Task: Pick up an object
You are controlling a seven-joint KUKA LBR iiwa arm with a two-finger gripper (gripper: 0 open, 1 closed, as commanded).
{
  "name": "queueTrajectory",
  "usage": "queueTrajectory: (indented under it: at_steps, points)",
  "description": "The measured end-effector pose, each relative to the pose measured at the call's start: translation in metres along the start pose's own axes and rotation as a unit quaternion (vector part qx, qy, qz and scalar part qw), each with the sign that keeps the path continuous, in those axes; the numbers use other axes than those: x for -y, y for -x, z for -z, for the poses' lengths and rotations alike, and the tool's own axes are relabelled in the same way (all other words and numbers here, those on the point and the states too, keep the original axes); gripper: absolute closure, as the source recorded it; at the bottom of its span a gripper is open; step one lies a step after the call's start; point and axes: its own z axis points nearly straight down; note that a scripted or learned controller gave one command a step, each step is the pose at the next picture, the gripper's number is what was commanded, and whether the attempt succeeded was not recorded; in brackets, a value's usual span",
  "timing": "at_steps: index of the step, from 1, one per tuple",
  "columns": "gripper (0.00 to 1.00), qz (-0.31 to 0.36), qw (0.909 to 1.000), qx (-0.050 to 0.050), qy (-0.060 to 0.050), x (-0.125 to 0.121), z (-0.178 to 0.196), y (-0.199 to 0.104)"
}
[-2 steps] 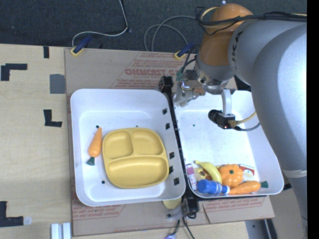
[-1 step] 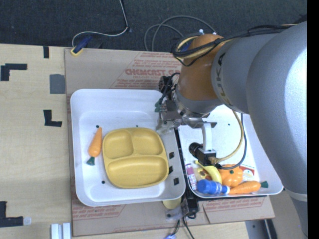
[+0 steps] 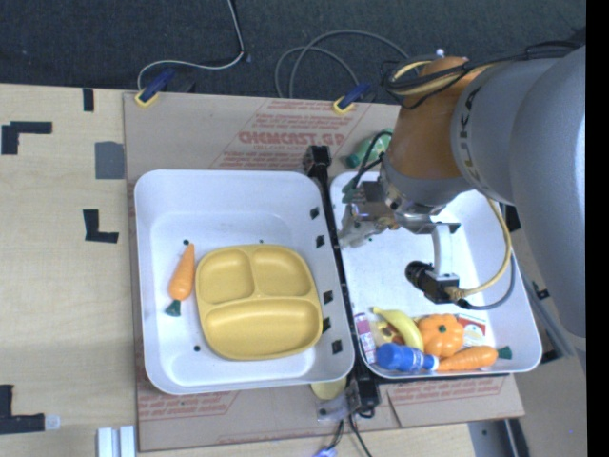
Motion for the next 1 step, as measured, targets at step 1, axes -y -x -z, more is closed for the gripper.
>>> queueTrajectory:
  at_steps: [1]
  points:
    - [1.00, 0.000, 1.0000, 0.000, 0.000, 0.0019, 0.0000, 0.0559]
